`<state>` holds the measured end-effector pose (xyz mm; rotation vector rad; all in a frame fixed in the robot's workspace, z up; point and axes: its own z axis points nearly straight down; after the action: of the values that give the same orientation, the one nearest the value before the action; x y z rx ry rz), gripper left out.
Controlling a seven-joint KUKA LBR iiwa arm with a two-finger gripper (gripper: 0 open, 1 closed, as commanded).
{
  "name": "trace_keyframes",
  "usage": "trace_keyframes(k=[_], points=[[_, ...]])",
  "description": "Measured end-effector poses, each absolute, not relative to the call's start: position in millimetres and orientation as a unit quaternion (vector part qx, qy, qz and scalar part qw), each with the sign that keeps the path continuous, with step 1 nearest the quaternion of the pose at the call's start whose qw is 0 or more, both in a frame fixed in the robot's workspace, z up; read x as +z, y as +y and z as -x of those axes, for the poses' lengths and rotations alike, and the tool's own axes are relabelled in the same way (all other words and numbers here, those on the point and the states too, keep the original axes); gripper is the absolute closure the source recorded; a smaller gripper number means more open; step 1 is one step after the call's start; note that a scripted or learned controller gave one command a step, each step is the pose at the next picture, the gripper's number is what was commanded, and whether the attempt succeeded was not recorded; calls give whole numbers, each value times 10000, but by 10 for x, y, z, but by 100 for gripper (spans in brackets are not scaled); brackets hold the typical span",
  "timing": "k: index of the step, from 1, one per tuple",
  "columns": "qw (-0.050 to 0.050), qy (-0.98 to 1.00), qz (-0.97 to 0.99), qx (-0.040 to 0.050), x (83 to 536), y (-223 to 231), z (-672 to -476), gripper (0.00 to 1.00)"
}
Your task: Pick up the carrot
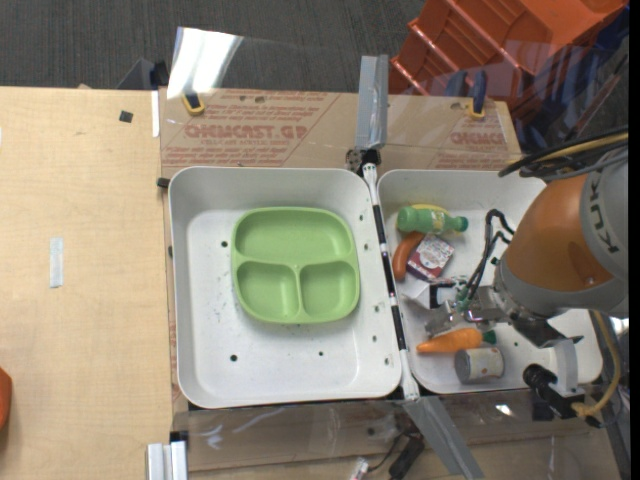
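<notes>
Carrot (452,341), one, lies beside one grey can (478,364) in right bin (560,190).

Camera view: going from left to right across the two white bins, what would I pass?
Left bin → green divided plate → divider between the bins → carrot → grey can → the robot's orange-banded arm.

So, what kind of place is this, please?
Probably a robotics lab test bench, not a kitchen. Two white bins sit side by side on a bench, a grey and orange robot arm reaches in, and toy-like items such as a carrot lie there.
</notes>
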<state>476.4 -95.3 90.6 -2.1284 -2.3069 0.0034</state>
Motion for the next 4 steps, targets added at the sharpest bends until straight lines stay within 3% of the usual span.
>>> trace_keyframes(k=[1,2,3,4], points=[[3,-6990,7152,7,910,-1947,-4772,0],[-3,-7107,7035,8,913,-1405,-5804,0],[15,-6655,7464,11,904,-1295,-4764,0],[78,-6383,7698,-19,901,-2094,-5236,0]])
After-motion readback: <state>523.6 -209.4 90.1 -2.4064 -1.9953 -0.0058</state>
